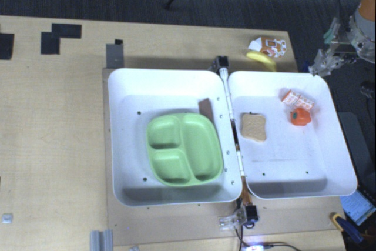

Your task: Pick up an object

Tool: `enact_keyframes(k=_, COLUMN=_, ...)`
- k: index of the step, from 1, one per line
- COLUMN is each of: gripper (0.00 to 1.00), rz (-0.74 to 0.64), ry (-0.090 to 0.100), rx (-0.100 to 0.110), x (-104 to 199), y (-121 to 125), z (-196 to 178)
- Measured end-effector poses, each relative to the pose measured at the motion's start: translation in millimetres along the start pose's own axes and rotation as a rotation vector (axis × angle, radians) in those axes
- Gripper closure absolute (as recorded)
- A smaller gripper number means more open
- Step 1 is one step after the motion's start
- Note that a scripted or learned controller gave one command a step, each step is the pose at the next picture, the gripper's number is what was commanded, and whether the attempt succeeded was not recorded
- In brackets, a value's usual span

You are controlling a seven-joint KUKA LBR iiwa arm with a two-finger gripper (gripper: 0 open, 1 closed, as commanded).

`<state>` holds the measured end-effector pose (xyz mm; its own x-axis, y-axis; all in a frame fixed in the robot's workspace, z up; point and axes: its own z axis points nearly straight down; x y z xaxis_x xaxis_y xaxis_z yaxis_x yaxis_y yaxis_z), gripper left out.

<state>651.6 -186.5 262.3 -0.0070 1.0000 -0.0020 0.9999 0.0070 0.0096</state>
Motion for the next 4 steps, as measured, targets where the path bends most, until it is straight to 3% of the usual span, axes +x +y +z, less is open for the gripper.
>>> enact_keyframes(k=1, gripper=1.0, rz=-0.001, ry=0.004, rx=0.007, x=107, y=18, z=42)
enact_keyframes(k=2, gripper=0.0, rz=0.001, ry=0.002, rx=0.007, x=105, y=18, z=41)
enact_keyframes(k=3, gripper=0.0, rz=0.004, ry=0.001, rx=0.005, x=86, y=17, z=176)
enact_keyframes(k=4, gripper=0.0, rz=0.005, ry=0.002, rx=0.006, x=96, y=-74, z=175)
